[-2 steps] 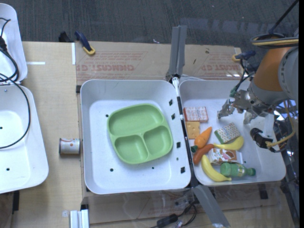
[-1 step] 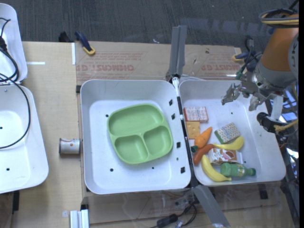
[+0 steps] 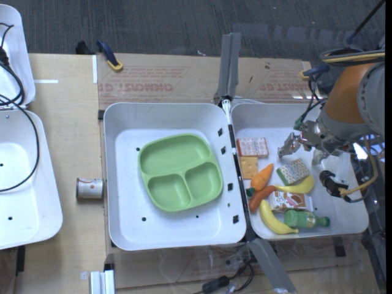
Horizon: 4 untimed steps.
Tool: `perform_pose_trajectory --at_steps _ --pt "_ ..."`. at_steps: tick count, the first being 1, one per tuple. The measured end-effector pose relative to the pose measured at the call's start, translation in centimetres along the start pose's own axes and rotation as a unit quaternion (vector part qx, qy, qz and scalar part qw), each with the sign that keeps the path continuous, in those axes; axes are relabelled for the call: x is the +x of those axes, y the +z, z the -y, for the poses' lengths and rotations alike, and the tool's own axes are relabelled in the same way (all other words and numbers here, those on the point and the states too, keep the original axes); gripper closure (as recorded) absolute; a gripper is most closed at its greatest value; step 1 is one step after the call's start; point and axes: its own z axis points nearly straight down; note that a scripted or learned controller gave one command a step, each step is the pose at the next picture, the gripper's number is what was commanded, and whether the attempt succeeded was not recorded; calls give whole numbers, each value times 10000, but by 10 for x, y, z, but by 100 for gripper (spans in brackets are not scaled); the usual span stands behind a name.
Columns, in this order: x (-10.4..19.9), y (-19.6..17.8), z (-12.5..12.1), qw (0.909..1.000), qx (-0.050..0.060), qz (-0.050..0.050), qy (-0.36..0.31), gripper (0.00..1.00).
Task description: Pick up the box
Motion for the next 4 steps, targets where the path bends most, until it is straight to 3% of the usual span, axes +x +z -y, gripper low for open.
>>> perform_pose_trajectory --at_steps 1,2,3,4 --pt "-6 -1 -16 9940 -22 1 -1097 0" --pt "-7 -11 -16 9941 -26 4 -1088 100" --pt "-9 -1 -16 9930 -13 0 -1181 100" --pt "-9 -1 -16 9930 -14 0 -1182 0"
